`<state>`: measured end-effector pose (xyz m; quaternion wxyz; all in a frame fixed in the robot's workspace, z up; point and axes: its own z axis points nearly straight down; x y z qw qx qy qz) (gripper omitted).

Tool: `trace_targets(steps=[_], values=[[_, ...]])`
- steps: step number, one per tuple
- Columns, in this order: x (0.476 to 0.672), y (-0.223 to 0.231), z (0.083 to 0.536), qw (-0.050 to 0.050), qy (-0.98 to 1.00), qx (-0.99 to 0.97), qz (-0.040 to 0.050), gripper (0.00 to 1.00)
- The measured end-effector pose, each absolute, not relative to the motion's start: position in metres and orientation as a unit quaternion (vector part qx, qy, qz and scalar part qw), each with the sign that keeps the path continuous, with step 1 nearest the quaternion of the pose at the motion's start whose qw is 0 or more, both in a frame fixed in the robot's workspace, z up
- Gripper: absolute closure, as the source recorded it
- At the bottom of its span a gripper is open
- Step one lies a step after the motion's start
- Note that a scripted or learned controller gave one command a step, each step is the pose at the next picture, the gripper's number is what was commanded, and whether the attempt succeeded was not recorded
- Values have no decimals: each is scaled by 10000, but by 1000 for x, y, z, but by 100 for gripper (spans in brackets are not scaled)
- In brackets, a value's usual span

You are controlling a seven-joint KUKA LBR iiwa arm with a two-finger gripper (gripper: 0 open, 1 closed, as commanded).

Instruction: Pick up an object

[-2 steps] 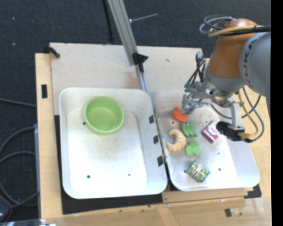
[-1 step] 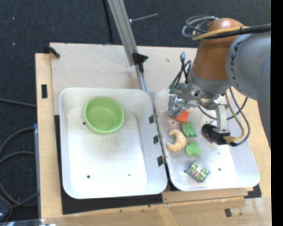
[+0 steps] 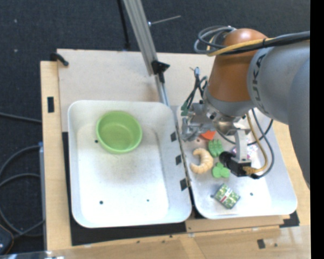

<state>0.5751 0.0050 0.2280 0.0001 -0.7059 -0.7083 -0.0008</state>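
My gripper (image 3: pixel 198 129) hangs low over the back left part of the right bin (image 3: pixel 278 196), under the orange band of the arm. Just in front of it lie an orange-red piece (image 3: pixel 208 135), a green toy (image 3: pixel 215 147) and a tan croissant-shaped object (image 3: pixel 202 161). Another green piece (image 3: pixel 221 171) lies beside the croissant. A small green and white patterned block (image 3: pixel 226 196) rests nearer the front of that bin. Nothing shows between the fingers.
A green bowl (image 3: pixel 119 132) stands in the back of the left bin (image 3: pixel 124 198). A metal pole (image 3: pixel 143 31) slants up behind the bins. Black cables (image 3: pixel 259 155) loop from the wrist over the right bin.
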Motion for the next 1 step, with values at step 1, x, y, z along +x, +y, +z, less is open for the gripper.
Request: trace_targets(steps=[1], values=[[553, 46, 225, 5, -7092, -7050, -3, 100]])
